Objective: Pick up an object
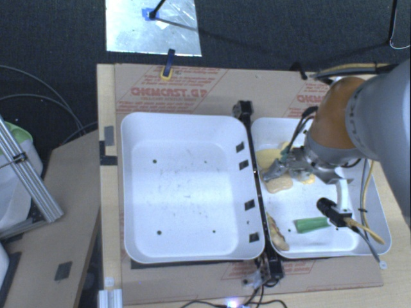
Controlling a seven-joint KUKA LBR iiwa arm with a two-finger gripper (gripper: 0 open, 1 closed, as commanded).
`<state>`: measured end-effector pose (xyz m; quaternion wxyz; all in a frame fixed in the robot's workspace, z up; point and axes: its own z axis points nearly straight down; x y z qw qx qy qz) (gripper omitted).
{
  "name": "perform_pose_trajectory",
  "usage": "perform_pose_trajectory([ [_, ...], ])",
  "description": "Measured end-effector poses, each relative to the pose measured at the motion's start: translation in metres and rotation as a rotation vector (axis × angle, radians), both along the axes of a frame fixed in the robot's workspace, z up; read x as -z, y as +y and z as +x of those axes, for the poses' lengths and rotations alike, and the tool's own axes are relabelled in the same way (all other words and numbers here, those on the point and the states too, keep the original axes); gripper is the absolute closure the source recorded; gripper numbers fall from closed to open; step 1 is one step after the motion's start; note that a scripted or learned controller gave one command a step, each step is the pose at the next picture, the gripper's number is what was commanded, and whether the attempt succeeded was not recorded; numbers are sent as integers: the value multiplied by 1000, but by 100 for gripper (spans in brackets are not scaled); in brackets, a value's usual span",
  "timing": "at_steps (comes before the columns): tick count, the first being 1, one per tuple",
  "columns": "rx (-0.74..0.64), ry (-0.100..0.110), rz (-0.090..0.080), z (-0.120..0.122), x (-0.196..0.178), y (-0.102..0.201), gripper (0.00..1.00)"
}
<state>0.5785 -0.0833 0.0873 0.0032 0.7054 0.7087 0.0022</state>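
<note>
A: Objects, then. We see them all in the right bin (379,226): a pale tan piece (279,185) near the bin's left wall, a yellow piece (268,156) just behind it, a green stick-like piece (311,224) lying flat toward the front, and a speckled tan scrap (278,233) against the front left wall.

B: And the hand (280,169)? We find it low over the right bin, at the end of the grey arm (379,117) that comes in from the right, with the orange band (334,117) above the wrist.

A: We place it directly over the spot where the yellow piece and the pale tan piece meet. Its dark tips sit at or just above them.

B: Do we see whether it is wide or narrow?

A: We cannot tell. The wrist hides most of it, and we see nothing clearly between the tips, so we do not call anything held.

B: The left bin (131,191)?

A: We see it beside the right one, both resting on a brown cardboard sheet (192,85) on the desk (74,172), with a black divider (255,191) between them.

B: Anything else near the hand?

A: A black fitting (334,212) and cables (365,191) hang from the arm, just above the green piece.
</note>
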Motion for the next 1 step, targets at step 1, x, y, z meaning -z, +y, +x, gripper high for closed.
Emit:
perform_pose_trajectory([
  [1,0,-6,0,1,-12,-1,100],
])
